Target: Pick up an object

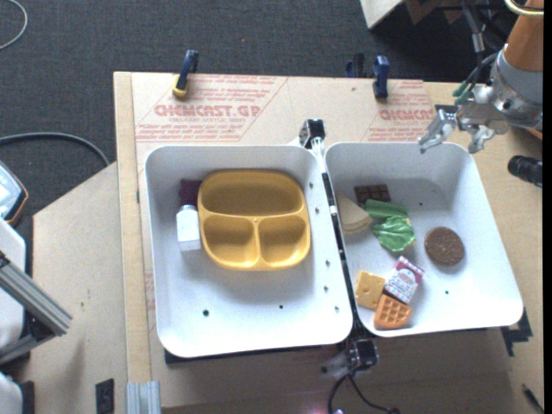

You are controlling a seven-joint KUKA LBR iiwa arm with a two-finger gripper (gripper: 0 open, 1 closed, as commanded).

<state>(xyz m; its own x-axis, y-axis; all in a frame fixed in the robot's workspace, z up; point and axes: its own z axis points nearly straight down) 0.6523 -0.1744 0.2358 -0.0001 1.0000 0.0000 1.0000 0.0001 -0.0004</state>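
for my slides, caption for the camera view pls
Open gripper above the right bin's far edge, toy food inside; yellow tray in the left bin.

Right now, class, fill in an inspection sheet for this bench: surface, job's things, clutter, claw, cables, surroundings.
Surface: brown board bearing a left bin and a right bin, side by side.
Job's things: right bin holds a brown disc, green leaf, waffle, cheese wedge, chocolate square and a small carton.
Clutter: left bin holds a yellow divided tray with a white bottle beside it.
Claw: claw above the right bin's far edge, open, holding nothing.
Cables: one cable on the floor at left.
Surroundings: dark carpet; clamps at the board's far edge.
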